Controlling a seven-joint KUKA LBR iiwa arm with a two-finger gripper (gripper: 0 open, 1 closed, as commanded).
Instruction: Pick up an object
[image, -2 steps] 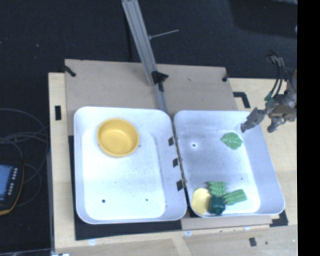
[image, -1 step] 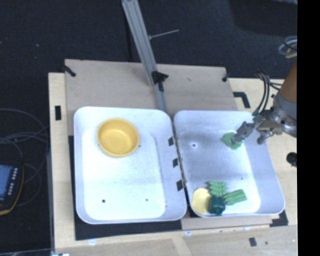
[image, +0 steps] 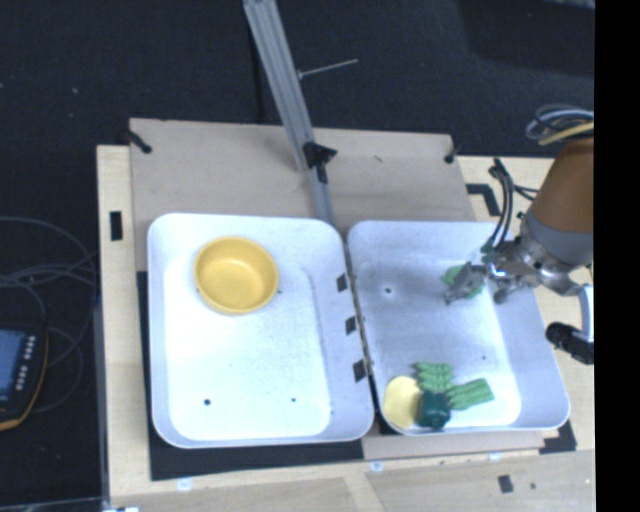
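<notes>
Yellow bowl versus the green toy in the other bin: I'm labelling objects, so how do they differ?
The yellow bowl is round and stands alone in the left bin; the green toy is elongated and lies in the right bin beside a small yellow piece. The bowl looks larger. Both rest on bin floors.

The arm (image: 565, 200) is cut off at the right; a small green object (image: 458, 274) is blurred.
</notes>
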